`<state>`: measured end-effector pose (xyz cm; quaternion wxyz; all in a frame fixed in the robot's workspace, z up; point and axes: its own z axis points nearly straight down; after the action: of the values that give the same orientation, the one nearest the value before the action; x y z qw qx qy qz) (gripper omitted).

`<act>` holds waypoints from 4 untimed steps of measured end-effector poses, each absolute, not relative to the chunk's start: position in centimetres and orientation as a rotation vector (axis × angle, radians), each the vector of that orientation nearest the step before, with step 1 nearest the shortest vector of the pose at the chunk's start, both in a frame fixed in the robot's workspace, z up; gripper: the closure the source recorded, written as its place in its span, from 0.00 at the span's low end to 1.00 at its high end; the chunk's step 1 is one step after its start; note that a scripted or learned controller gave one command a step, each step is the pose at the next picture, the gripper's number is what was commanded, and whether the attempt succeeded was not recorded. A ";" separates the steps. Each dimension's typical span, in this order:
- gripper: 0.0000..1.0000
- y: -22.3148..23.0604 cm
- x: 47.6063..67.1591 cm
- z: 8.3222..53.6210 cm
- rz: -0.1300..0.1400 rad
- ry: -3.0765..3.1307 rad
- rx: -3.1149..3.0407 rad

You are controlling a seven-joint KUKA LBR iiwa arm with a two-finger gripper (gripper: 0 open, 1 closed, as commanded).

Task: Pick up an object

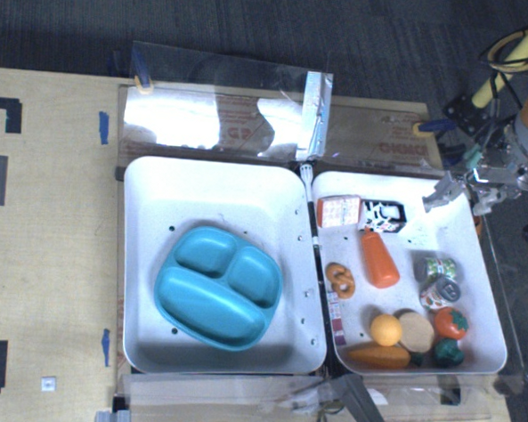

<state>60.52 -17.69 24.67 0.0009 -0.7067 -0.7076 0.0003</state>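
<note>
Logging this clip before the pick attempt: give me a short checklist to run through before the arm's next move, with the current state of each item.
1. Gripper above the right white bin's upper right corner: ok.
2. Nothing between its fingers: ok.
3. Finger opening: cannot tell.
4. Objects in that bin to pick, such as the orange plastic bottle: ok.
5. Bottle lies apart from the small brown pretzel: ok.
6. Blue divided plate sits in the left white bin, away from the arm: ok.
</note>
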 end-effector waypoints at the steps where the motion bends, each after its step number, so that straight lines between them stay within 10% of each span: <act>1: 0.00 -12.1 62.8 10.8 0.010 -2.227 -2.201; 2: 0.00 -10.6 59.3 8.7 -0.004 -2.323 -2.120; 3: 1.00 -10.7 59.5 9.9 -0.011 -2.324 -2.127; 4: 1.00 -5.9 56.0 18.8 -0.009 -2.290 -2.159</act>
<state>55.98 -5.88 18.78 -0.0027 -0.6860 -0.7276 -0.0029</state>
